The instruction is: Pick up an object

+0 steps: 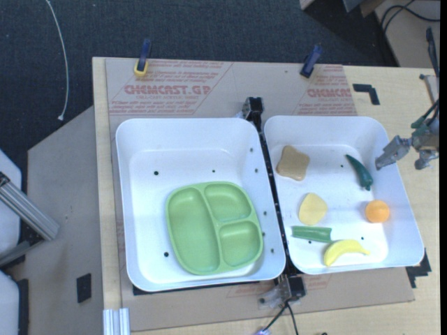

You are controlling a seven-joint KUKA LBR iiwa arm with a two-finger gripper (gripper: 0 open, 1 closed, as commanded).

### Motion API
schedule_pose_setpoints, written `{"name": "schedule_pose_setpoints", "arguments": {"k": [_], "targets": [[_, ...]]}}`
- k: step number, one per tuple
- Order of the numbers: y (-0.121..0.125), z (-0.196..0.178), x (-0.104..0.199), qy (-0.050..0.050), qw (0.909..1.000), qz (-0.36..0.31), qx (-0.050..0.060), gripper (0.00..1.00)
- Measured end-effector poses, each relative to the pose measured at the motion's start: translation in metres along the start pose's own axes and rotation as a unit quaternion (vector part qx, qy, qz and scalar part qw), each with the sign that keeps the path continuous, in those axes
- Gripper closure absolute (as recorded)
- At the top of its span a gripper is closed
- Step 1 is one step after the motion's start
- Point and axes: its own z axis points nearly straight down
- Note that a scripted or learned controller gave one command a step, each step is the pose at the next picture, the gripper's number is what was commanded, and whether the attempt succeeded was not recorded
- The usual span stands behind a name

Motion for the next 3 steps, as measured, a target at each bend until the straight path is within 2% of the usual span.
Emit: {"name": "schedule_pose_setpoints", "arguments": {"k": [1, 3], "targets": [[0.002, -0.007, 0.001, -0.002, 1.0000, -0.002, -0.007, 0.00], [0.001, 0.118, 0.003, 0.000, 1.0000, -0.002, -0.004, 0.00]]}}
